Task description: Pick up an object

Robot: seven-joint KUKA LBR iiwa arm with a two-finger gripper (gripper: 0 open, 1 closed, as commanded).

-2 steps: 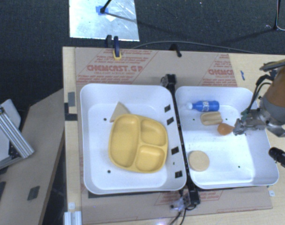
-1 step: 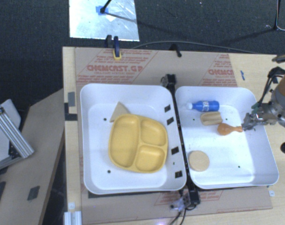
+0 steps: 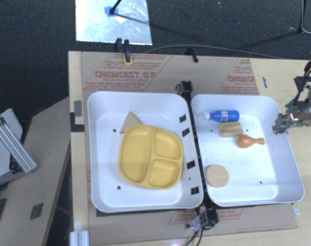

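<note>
The right bin (image 3: pixel 286 152) holds a blue bottle (image 3: pixel 223 116) lying on its side, a tan bread-like block (image 3: pixel 230 129) just below it, an orange drumstick (image 3: pixel 249 141) and a round tan cookie (image 3: pixel 216 176). In the left bin (image 3: pixel 101 152) sits a yellow divided plate (image 3: pixel 150 156) with a tan wedge (image 3: pixel 129 121) at its upper left. My gripper (image 3: pixel 287 121) hangs at the right bin's right rim, to the right of the drumstick and apart from it. Nothing shows between its fingers.
The two white bins rest side by side on a cardboard sheet (image 3: pixel 145 70), joined by a black clamp strip (image 3: pixel 192 137). A metal rail (image 3: pixel 12 142) stands at the far left. A shiny plate (image 3: pixel 113 13) lies on the dark floor behind the bench.
</note>
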